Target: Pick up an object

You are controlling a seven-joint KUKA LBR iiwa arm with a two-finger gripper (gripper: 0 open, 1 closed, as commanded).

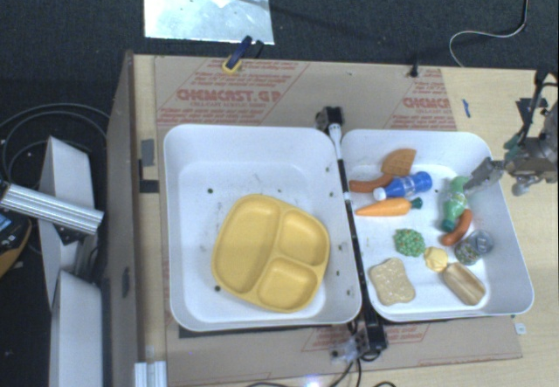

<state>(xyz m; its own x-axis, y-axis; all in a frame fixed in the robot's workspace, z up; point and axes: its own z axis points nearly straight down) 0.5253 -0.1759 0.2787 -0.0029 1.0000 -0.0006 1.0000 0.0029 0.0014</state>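
The right bin [500,202] holds several toy foods. An orange carrot [382,209] lies beside a blue bottle [403,186], with a brown wedge [399,160] behind them. A green broccoli [408,242], a tan cracker [391,280] and a bread roll [463,282] lie nearer the front. A green piece [456,202], a red sausage [458,228] and a grey lump [473,247] sit by the right wall. My gripper [492,171] hangs over the bin's right rim, just right of the green piece, with nothing seen in it.
The left bin [188,202] holds a yellow divided plate [271,252]. A black divider runs between the bins. Cardboard lies under both bins; cables and metal parts sit to the far left.
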